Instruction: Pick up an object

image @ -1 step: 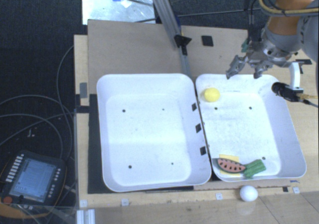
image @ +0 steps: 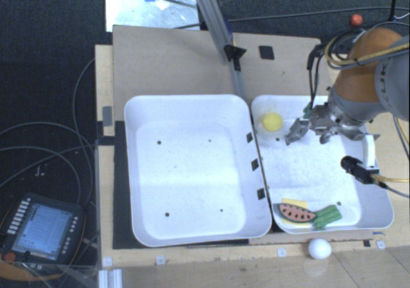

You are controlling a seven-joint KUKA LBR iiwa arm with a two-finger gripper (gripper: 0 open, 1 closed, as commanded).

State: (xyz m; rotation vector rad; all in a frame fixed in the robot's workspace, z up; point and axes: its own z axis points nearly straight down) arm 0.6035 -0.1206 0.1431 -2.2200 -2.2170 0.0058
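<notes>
A small yellow ball (image: 272, 121) lies near the back left corner of the right bin (image: 359, 210). At that bin's front edge sit a watermelon-slice toy (image: 295, 214), a thin yellow piece (image: 295, 203) just behind it, and a green object (image: 327, 216) to its right. My gripper (image: 298, 132) hangs over the back of the right bin, just right of the yellow ball and apart from it. Its fingers stand spread with nothing between them.
The left bin (image: 144, 152) sits beside the right one. A white ball (image: 319, 248) rests on the bench in front of the right bin. A slanted metal pole (image: 214, 15) rises behind the bins. A pendant (image: 41, 229) lies at lower left.
</notes>
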